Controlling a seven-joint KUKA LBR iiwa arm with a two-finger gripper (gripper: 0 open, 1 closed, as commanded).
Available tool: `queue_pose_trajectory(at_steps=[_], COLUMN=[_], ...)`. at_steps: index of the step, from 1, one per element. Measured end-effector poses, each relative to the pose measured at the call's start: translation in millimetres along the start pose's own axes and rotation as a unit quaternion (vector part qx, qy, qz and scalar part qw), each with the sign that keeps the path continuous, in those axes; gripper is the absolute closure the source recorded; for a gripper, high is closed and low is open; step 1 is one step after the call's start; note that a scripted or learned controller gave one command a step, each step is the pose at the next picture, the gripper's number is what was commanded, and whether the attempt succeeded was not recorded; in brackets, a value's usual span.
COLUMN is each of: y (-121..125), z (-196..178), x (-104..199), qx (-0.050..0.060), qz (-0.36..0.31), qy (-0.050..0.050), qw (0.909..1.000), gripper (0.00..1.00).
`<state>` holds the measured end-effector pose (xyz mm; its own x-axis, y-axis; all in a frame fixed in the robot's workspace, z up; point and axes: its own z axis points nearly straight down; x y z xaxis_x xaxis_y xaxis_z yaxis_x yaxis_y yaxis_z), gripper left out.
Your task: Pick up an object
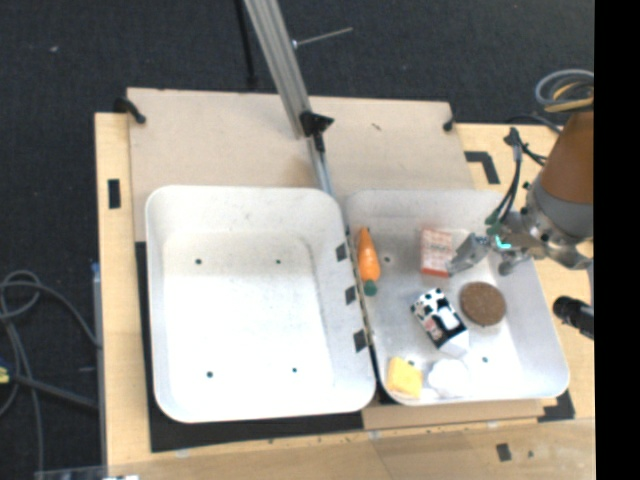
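Note:
The right bin (535, 363) holds several objects. An orange carrot (368, 256) lies along its left wall. A pink and white packet (437, 250) sits near the middle. Toward the front are a brown round disc (482, 304), a black and white toy (438, 318), a yellow block (404, 375) and a white lump (448, 375). My gripper (490, 255) hangs over the bin's right part, just above the brown disc and to the right of the packet. Its fingers are spread open with nothing between them.
The left bin (160, 298) lies beside the right one, and a raised rim divides them. A slanted metal post (285, 58) rises behind the bins. Cables (560, 88) hang near the arm at the right.

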<state>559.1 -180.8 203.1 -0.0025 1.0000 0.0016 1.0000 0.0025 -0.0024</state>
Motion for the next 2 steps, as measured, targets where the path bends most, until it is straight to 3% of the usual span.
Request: queue_pose_trajectory(at_steps=[1,2], y=[1.1,8.4], z=[-2.3,52.9], x=[0.2,4.5], qx=[-0.002,0.001], qz=[0.0,0.0], qy=[0.0,-0.002], qw=[1.0,1.0], gripper=[0.0,0.0])
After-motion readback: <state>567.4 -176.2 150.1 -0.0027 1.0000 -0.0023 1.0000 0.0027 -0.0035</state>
